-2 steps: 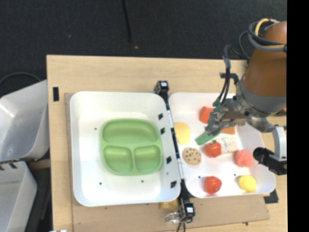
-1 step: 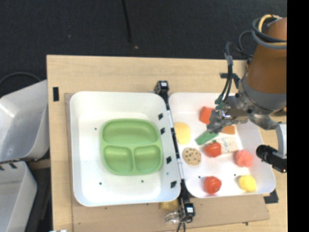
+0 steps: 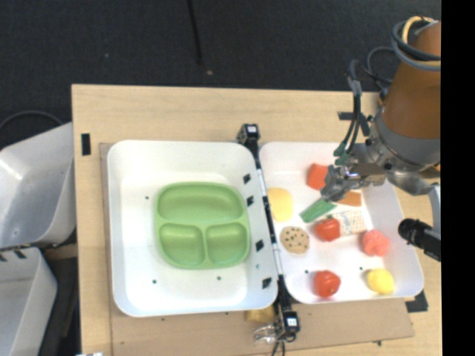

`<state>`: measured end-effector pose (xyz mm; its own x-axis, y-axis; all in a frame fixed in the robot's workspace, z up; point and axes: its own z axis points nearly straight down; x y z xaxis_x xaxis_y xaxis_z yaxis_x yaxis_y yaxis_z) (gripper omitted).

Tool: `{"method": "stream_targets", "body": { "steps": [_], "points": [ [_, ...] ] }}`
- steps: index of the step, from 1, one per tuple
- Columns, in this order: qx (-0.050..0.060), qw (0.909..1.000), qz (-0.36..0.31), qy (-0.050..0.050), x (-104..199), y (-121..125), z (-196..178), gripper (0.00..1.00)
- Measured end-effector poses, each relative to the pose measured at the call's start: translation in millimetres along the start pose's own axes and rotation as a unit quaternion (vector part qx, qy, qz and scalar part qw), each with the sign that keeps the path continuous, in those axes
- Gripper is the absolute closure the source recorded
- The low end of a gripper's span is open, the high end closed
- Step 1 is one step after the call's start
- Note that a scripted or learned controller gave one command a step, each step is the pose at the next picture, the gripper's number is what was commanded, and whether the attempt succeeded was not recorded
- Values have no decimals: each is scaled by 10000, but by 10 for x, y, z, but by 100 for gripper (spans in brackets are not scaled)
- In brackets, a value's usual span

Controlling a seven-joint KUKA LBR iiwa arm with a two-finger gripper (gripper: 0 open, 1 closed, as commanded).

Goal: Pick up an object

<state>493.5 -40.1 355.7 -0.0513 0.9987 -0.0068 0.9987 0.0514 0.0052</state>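
Green flat piece [image 3: 318, 210], long and narrow, lies tilted in the right bin [image 3: 293, 154], and the gripper [image 3: 335, 186] sits right at its upper end. Whether the fingers are spread or pressed together I cannot tell, nor whether they actually grip the green piece.

Just above and left of the green piece is an orange-red block [image 3: 318, 175]. To its left lies a pale yellow item [image 3: 280, 202]. Below it and to the left rests a round cookie [image 3: 295, 239], and directly below it a red item [image 3: 327, 229]. A white patterned card [image 3: 353, 220] lies just right of the red item, with a small orange piece [image 3: 351, 198] above the card. Further right of the green piece sits a pink lump [image 3: 375, 242]; a yellow lemon-like item [image 3: 380, 280] and another red item [image 3: 326, 282] lie well below.

Well to the left of the green piece, the left bin [image 3: 126, 199] holds a green divided plate [image 3: 202, 224].
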Motion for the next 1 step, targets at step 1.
{"method": "stream_targets", "body": {
  "steps": [1],
  "points": [
    [32,9996,278,22,-341,-59,370,100]
  ]
}}
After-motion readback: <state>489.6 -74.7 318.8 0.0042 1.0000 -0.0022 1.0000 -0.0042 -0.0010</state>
